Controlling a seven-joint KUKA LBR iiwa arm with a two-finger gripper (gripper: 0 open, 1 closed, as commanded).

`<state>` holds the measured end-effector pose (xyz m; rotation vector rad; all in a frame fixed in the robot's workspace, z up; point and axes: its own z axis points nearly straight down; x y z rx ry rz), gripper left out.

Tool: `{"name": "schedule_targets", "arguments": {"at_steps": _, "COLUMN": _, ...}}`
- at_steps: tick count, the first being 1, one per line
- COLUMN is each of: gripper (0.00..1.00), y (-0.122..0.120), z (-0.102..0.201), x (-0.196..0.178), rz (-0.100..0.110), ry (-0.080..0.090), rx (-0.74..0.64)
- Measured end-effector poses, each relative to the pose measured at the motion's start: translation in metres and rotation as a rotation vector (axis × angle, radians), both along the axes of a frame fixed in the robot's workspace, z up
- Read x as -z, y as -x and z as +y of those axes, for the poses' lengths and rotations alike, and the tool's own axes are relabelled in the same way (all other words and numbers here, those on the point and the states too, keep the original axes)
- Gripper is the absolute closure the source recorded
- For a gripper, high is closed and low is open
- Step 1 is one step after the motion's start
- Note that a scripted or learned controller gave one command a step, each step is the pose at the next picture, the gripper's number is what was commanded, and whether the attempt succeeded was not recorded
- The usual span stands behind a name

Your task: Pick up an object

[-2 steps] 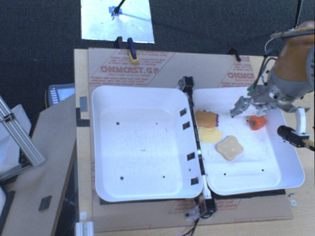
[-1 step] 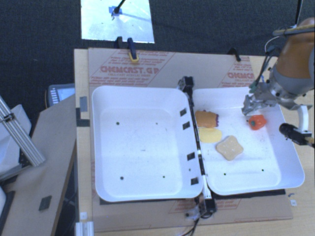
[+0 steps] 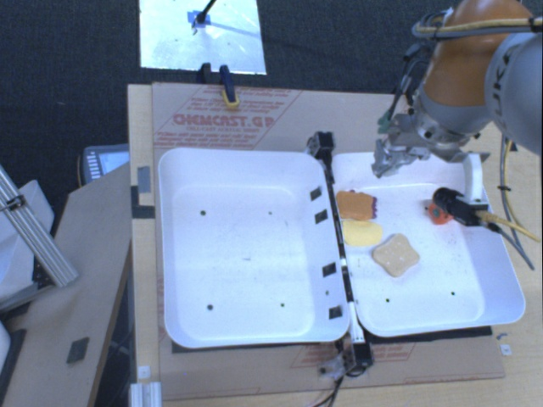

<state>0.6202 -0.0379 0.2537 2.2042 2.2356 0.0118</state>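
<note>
Bread-shaped tan slice (image 3: 395, 255), matte, flat in smooth white right bin (image 3: 475, 308); metal fingers (image 3: 382, 166) above, gap indiscernible.

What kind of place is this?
Probably a robotics lab bench: a robot arm reaches in, its pincer above the right bin, beside the left bin, both on a cardboard sheet.

White on both shallow plastic bins, left bin (image 3: 246, 253) and right bin (image 3: 458, 270), each flecked with a few small dark dots. In the right: orange-brown toast-shaped piece (image 3: 355, 203) edged in purple, pale yellow flat piece (image 3: 363, 233), tan bread-slice piece (image 3: 396, 255), small orange-red item (image 3: 436, 215). Tan cardboard worktop (image 3: 288, 108) with red lettering. Grey arm (image 3: 513, 70) banded in orange.
</note>
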Motion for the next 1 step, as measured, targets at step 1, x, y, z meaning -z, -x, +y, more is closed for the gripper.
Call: {"name": "schedule_targets", "arguments": {"at_steps": 1, "gripper": 1.0, "y": 0.0863, "z": -0.0951, "x": -0.0122, "rz": 0.007, "ry": 0.007, "rx": 0.024}}
